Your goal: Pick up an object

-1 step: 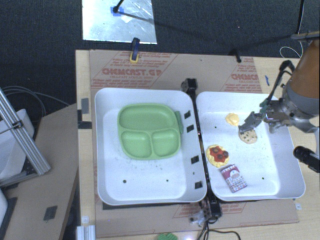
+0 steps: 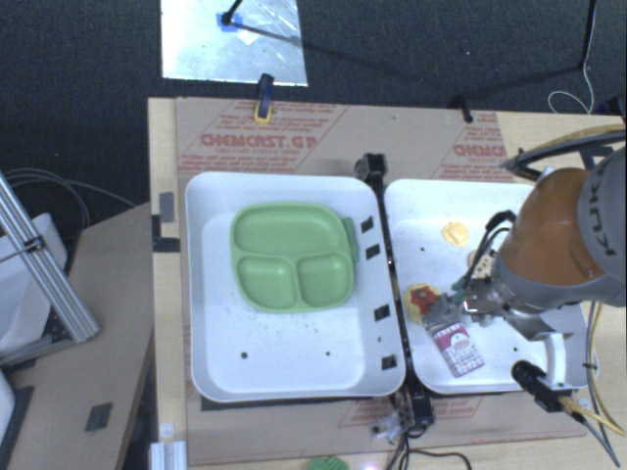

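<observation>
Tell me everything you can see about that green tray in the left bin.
The green tray is a pale green, matte, plastic-looking plate with rounded corners. It has three compartments: one long one across the far side and two smaller ones side by side nearer the camera. All three look bare. It lies flat, right way up, on the floor of the left bin, toward its far half, apart from the walls.

Grey KUKA arm (image 2: 598, 199) with broad orange wrist band (image 2: 549, 233), black cable (image 2: 487, 233), dark metallic gripper (image 2: 453, 306).
</observation>
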Robot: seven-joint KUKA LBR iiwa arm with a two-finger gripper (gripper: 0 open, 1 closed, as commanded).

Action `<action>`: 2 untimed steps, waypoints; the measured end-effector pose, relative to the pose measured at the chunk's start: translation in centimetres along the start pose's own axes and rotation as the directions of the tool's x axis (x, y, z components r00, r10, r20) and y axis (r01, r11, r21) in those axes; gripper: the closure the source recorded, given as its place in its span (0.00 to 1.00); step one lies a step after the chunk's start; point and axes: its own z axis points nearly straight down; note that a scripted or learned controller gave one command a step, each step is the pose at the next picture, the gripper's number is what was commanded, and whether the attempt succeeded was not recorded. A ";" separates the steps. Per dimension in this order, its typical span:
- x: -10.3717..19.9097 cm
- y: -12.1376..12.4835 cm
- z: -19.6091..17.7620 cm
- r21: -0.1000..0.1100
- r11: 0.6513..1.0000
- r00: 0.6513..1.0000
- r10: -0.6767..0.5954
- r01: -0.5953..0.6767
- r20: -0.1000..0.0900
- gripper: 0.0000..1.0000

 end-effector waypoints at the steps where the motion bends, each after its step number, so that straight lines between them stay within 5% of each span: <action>1: -1.1 1.8 3.0 -0.014 1.000 1.000 0.001 -0.001 0.001 0.00; 2: -1.3 2.9 2.9 -0.017 1.000 1.000 -0.001 0.001 0.003 0.00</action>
